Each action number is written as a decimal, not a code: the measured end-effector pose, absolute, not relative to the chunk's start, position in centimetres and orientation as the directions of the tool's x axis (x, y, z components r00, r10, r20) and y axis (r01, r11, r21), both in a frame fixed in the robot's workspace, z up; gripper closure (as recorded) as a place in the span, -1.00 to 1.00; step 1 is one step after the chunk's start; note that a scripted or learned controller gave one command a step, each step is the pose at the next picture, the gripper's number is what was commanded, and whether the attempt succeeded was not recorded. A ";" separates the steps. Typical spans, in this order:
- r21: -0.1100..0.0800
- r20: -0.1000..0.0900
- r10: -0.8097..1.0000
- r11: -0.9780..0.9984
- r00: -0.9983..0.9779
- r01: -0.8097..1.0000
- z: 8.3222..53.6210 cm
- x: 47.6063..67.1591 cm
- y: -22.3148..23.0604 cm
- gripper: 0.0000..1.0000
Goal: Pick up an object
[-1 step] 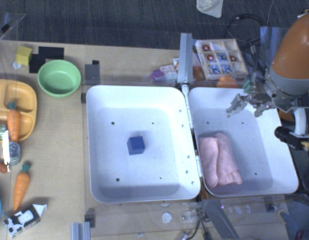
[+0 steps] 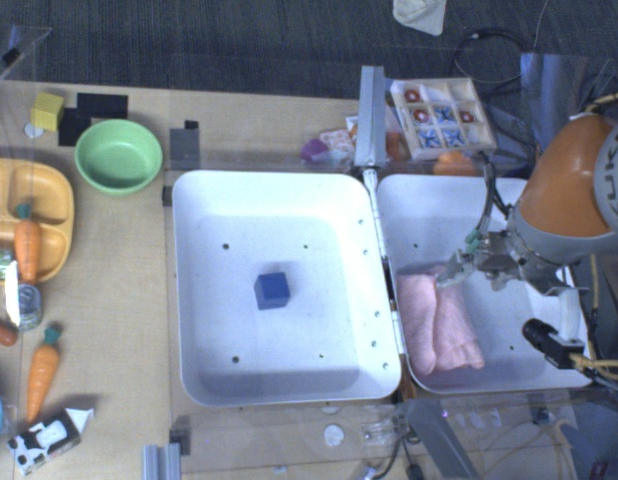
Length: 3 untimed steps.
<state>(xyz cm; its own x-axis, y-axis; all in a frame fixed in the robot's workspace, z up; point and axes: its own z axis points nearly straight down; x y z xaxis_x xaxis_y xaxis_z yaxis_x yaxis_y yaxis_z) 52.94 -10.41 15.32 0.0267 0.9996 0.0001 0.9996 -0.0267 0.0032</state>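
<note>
Nearest me, along the front of the bench [image 2: 109, 408], I saw loose props: a small cow-patterned carton [image 2: 47, 438] near the front-left corner and a toy carrot [image 2: 41, 368] just behind it, both well outside the bins and so out of play for this attempt.

Moving back, the right bin [image 2: 509, 373] held a folded pink cloth [image 2: 441, 323] lying against its left wall, toward the front edge. It sat flat and slumped, which I judged would make it an awkward pinch unless a fold was caught. The gripper [image 2: 471, 268] hung just above the cloth's rear end, close to it. From my slanted view I could not tell whether the pincer was open or closed, and nothing showed between its tips, so I counted the cloth as not held.

In the left bin [image 2: 279, 193] a blue cube [image 2: 273, 290] stood alone near the middle of the floor, well apart from every wall; I judged that gave clear approach room, though the arm was nowhere near it.

Farther back, a green bowl [image 2: 118, 155] rested near the bench's rear-left corner, and a yellow divided tray [image 2: 29, 218] sat at the left edge. Behind the bins lay a printed game box [image 2: 441, 116].
</note>
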 end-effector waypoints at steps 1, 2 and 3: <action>0.017 -0.001 1.000 -0.014 0.014 1.000 9.1 55.9 -8.6 -1.00; 0.015 -0.002 1.000 -0.009 0.009 1.000 9.1 61.7 -11.2 -1.00; 0.023 0.000 1.000 -0.004 0.004 1.000 10.4 61.9 -10.9 1.00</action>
<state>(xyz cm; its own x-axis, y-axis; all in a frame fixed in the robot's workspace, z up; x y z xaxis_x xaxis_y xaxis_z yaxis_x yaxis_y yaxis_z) 61.94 -10.92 10.38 0.0039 1.0000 0.0003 0.9997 -0.0040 0.0228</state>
